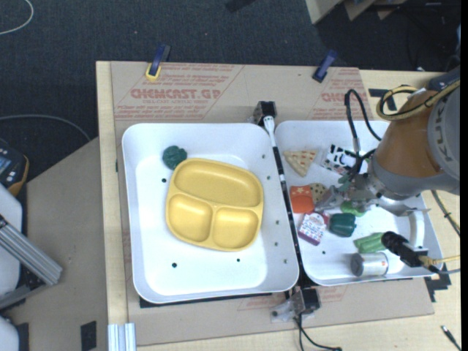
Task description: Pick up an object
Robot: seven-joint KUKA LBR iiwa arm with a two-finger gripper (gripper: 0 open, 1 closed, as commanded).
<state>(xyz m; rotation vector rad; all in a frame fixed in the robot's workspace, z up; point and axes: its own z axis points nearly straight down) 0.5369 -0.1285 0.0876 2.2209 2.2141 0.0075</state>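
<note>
Fingers (342, 198) sit low over the middle of the right bin (325, 262). We cannot tell if they are wide or narrow, since the grey metal blurs together there, and we see nothing clearly held.

- **Just under the fingers, toward the view's bottom:** dark green piece (341, 224). It is very close, and we can't tell whether it touches.
- **Left of the fingers:** brown cracker (319, 191), then orange block (300, 198), side by side.
- **Down-left:** pink packet (311, 229).
- **Up-left:** pizza slice (300, 159).
- **Above:** black-and-white patch (339, 154).
- **Further down than the dark green piece:** light green piece (369, 241) and silver can (371, 265), near the bin's front wall.
- **Far left of the fingers:** the left bin (153, 254) holds a yellow plate (214, 203) with three compartments. A dark green ball (174, 155) sits just beside the plate's upper-left rim.

Both bins rest on the worktop (219, 86).
</note>
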